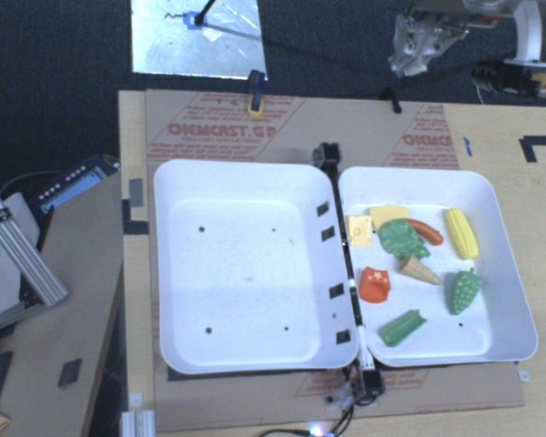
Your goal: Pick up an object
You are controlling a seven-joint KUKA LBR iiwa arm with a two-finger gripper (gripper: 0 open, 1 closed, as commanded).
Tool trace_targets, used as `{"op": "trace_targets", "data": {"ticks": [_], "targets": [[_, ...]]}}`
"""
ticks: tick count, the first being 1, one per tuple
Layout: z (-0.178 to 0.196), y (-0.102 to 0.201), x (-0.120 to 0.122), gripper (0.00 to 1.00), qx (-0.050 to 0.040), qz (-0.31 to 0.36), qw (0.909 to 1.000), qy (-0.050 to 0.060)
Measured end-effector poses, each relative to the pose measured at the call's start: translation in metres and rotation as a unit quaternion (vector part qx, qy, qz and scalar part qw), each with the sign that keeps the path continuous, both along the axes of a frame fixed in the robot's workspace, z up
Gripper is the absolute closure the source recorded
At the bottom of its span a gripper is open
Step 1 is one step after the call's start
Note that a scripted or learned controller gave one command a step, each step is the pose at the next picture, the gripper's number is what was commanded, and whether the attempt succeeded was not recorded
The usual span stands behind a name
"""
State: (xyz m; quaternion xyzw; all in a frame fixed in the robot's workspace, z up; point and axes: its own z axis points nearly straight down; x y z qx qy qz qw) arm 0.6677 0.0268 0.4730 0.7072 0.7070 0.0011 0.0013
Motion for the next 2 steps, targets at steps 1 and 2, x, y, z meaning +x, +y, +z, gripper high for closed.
{"op": "trace_targets", "data": {"ticks": [1,2], "targets": [[0.033,0.0,0.001,1.0,0.0003,0.003,1.0,-0.001],[-0.118,0.062,-0.017,1.0,0.0006,0.005,0.9999,0.009]]}}
